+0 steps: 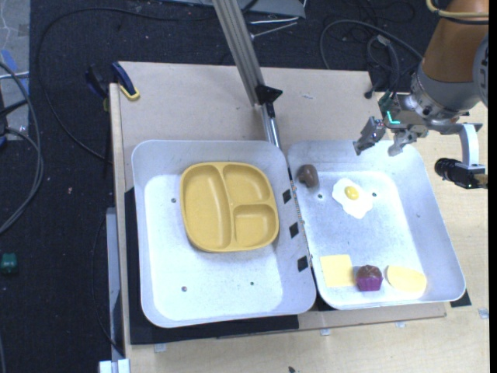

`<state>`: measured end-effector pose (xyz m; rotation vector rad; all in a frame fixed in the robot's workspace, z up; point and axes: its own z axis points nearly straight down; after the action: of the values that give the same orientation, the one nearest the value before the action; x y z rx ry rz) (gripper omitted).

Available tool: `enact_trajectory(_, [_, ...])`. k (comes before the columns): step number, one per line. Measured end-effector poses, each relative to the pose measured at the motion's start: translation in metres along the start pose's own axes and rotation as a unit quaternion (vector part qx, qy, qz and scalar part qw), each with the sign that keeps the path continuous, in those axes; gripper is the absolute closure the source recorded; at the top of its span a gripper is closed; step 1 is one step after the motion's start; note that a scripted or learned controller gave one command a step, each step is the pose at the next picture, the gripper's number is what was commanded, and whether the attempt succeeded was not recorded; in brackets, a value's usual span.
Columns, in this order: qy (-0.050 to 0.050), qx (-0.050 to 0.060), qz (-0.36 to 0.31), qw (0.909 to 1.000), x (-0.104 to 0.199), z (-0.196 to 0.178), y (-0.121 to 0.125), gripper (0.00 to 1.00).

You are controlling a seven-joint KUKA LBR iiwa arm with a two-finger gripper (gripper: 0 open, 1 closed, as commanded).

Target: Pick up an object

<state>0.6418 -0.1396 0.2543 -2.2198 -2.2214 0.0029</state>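
Note:
My gripper (386, 141) hangs above the far edge of the right bin (435, 208), open, with nothing between its fingers. Below it in that bin lie a fried egg toy (352, 196) and a small brown lump (308, 176) near the left wall. Along the bin's near side sit a flat yellow square (336, 270), a purple piece (369, 277) and a pale yellow round piece (406, 280). The egg is the nearest object to the gripper, a little toward the front and left of it.
The left bin (155, 286) holds a yellow divided plate (230, 206). A slanted metal pole (242, 41) runs from the back down to the gap between the bins. The wooden bench (326, 99) stretches behind the bins; cables lie on the dark floor.

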Motion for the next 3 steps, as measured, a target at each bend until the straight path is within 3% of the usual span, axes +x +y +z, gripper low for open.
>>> enact_trajectory(1, [0.0,-0.001,0.0,1.0,0.0,-0.001,0.001,0.0])
enact_trajectory(3, [0.0,0.001,0.001,1.0,0.001,0.091,-0.01,0.0])
